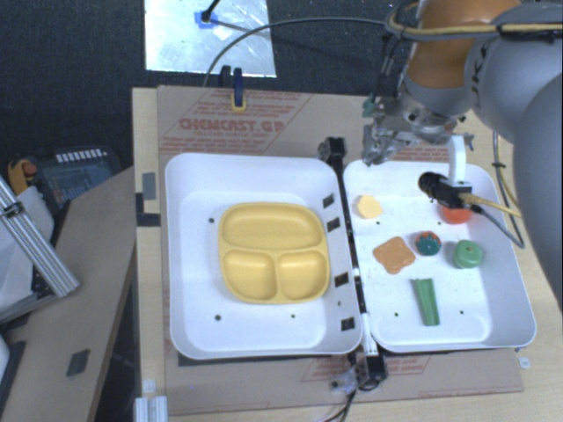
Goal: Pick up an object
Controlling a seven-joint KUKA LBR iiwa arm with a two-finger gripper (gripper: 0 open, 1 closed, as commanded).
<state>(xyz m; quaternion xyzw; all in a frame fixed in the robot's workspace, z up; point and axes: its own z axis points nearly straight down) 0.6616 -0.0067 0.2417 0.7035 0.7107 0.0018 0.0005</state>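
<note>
Grey arm (519, 77), orange band (457, 29)

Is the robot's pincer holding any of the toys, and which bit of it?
Nothing is held. The pincer hangs above the right bin's top edge, with nothing between its tips.

Both white bins (264, 170) look like smooth, slightly glossy plastic — so does the yellow tray (268, 253). Beneath them lies matt brown cardboard (264, 117) — beyond it, a crinkled shiny foil sheet (209, 23).

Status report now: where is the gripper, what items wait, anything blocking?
Gripper above right bin's far left corner, nothing seen in it. Yellow disc nearest; orange square and green stick further down. Nothing covers the disc.
</note>
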